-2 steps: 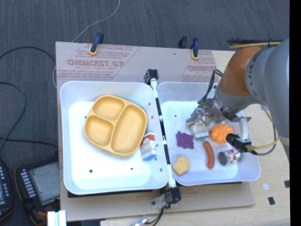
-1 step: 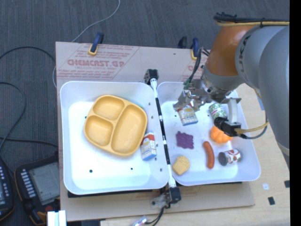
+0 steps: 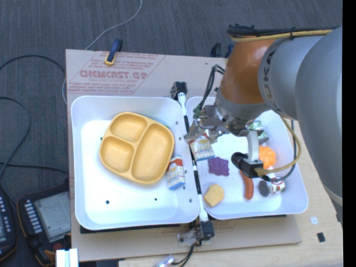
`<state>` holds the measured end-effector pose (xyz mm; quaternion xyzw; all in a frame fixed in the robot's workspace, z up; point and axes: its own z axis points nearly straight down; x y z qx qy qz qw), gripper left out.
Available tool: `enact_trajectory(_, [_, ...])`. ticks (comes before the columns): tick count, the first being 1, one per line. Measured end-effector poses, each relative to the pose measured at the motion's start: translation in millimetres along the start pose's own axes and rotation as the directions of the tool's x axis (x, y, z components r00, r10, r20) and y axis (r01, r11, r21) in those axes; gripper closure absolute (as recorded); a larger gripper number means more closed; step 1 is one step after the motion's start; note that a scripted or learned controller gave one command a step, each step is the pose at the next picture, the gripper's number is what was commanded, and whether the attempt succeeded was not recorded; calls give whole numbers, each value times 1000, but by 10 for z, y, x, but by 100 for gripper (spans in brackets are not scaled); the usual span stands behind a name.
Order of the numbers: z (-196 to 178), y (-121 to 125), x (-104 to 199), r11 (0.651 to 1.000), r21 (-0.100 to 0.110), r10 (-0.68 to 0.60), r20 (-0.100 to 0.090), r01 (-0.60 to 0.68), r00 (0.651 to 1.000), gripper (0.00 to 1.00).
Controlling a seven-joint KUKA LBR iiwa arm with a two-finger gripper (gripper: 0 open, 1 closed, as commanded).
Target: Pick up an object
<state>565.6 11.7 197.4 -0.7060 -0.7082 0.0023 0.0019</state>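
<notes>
Hovering low over the right bin (image 3: 289, 202), tool (image 3: 201, 128) near the divider, grip impossible to tell. Just below: small carton (image 3: 202, 149), purple grapes (image 3: 218, 166), waffle (image 3: 214, 194). Yellow divided plate (image 3: 137, 147) over in the left bin (image 3: 89, 204).

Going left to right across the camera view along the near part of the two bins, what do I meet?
Yellow divided plate → small bottle beside it → waffle-like yellow piece → red sausage → orange piece.
</notes>
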Motion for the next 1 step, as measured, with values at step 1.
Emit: enact_trajectory(1, [92,-490,480,1000,1,1,1,-1,1000,100])
